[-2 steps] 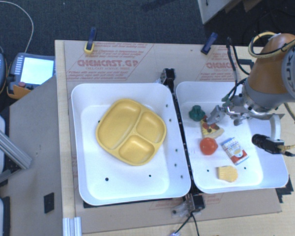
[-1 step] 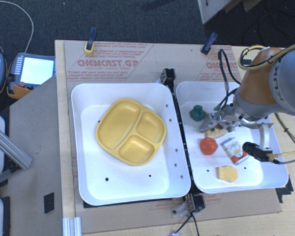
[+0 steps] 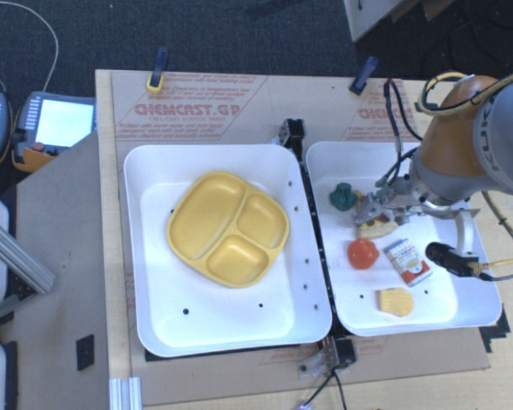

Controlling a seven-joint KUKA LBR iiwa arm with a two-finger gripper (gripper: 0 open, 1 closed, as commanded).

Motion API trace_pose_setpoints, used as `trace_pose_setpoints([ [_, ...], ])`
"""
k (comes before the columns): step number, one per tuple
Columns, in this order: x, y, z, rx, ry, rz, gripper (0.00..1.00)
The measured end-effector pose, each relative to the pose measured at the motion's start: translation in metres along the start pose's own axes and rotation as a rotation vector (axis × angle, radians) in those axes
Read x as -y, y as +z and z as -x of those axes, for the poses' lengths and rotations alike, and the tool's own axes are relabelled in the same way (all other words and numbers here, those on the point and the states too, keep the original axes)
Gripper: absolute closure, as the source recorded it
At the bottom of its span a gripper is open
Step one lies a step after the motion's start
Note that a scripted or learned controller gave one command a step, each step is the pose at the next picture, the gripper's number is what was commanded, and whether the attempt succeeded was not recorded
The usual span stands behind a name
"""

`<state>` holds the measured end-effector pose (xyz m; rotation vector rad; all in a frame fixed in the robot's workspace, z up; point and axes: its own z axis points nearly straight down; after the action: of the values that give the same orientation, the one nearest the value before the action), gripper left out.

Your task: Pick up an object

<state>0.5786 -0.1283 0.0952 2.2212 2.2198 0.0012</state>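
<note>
My gripper [image 3: 379,214] reaches into the right bin [image 3: 350,307] from the right, low over a small yellow object [image 3: 374,226] lying beneath its fingers. A green toy [image 3: 343,197] sits just left of the gripper. A red tomato-like ball [image 3: 362,253] lies below it. A small red, white and blue packet [image 3: 407,260] rests to the right of the ball. A yellow piece [image 3: 396,301] lies near the bin's front edge. I cannot make out whether anything sits between the fingers.
The left bin [image 3: 150,254] holds a yellow divided plate [image 3: 228,228]. Black clamps [image 3: 291,131] sit between the bins at the back and front. The cardboard base [image 3: 205,101] surrounds both bins.
</note>
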Motion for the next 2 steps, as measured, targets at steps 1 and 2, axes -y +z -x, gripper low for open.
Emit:
trace_pose_setpoints([
  [1,-0.012,-0.054,0.001,0.001,-0.002,0.004,1.00],
  [2,-0.010,-0.096,0.001,0.001,-0.002,0.003,1.00],
])
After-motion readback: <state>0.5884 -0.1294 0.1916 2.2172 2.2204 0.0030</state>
